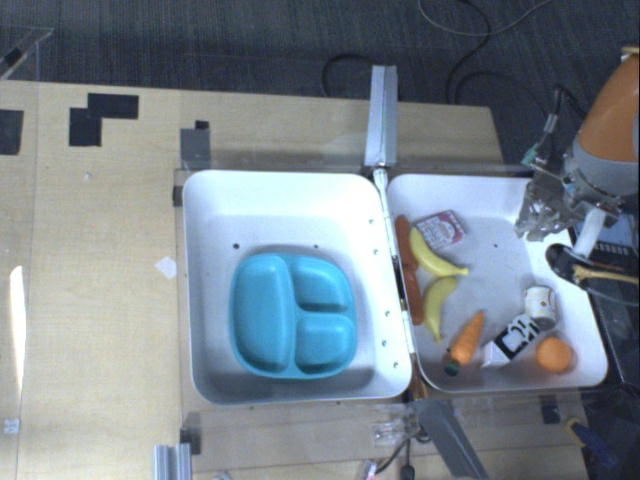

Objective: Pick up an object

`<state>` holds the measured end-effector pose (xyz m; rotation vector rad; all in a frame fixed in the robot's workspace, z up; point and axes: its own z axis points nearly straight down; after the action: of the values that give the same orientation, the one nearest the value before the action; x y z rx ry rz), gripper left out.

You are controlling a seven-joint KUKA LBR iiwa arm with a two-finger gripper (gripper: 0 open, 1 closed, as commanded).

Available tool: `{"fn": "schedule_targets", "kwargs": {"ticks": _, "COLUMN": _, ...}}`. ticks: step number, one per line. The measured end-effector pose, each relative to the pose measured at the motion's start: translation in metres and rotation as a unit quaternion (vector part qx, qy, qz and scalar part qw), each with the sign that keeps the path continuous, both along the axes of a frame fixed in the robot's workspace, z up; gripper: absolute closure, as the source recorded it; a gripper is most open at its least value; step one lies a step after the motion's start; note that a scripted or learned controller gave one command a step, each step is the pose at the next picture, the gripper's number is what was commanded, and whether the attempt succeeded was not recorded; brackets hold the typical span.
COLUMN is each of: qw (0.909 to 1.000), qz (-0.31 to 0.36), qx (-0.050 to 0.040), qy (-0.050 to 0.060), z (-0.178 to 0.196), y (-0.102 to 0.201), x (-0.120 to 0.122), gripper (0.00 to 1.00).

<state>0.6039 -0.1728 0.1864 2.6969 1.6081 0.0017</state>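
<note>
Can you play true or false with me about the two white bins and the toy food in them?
1. The blue divided plate lies in the left bin. True.
2. Two bananas lie in the right bin. True.
3. The carrot sits on the blue plate. False: it lies in the right bin, below the bananas.
4. The orange is in the right bin's near right corner. True.
5. The pincer is holding a banana. False: it hovers over the right bin's far right part, away from the bananas.
6. The hot dog lies in the middle of the left bin. False: it lies along the right bin's left wall.
</note>
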Motion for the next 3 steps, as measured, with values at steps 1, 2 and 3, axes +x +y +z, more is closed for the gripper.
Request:
{"fn": "schedule_targets", "kwargs": {"ticks": 1, "qw": 0.9996, "qz": -0.029, "qx": 0.0004, "qy": -0.001, "z": 0.016, "y": -0.014, "x": -0.051, "gripper": 1.0}}
{"fn": "schedule_targets", "kwargs": {"ticks": 2, "qw": 0.9895, "qz": -0.145, "qx": 0.001, "qy": 0.0, "z": -0.004, "y": -0.009, "x": -0.078, "gripper": 1.0}}
{"fn": "schedule_targets", "kwargs": {"ticks": 3, "qw": 0.9899, "qz": -0.142, "qx": 0.001, "qy": -0.002, "z": 0.007, "y": -0.008, "x": -0.076, "gripper": 1.0}}
